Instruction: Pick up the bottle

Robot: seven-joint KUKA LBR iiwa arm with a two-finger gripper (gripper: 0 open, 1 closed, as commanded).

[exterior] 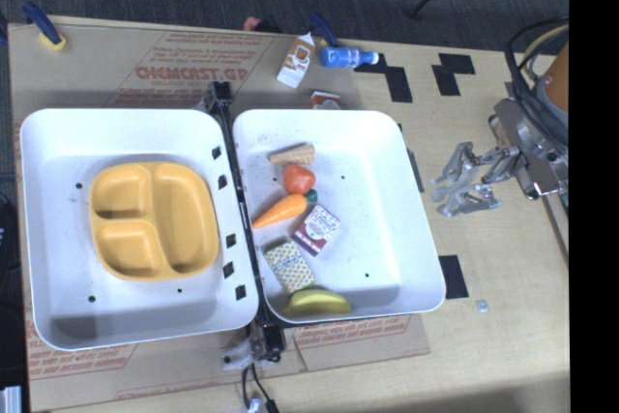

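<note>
Yellow tray (153, 219) in left bin (48, 135)

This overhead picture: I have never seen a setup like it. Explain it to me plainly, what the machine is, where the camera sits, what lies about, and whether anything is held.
The camera is fixed above a workbench and looks down at a slant. The machine at the right edge is a robot arm; the metal claw at its end is its gripper, two fingers that close on things. Its fingers are spread and nothing is between them; it hovers over bare bench, right of the bins.

Two shallow white bins sit side by side. The left bin holds a yellow divided plate. The right bin holds toy food: a carrot, a tomato, a banana, a slice of bread and two small packets.

The bottle it should pick up lies on its side behind the right bin, outside both bins, beside a small carton.
</note>
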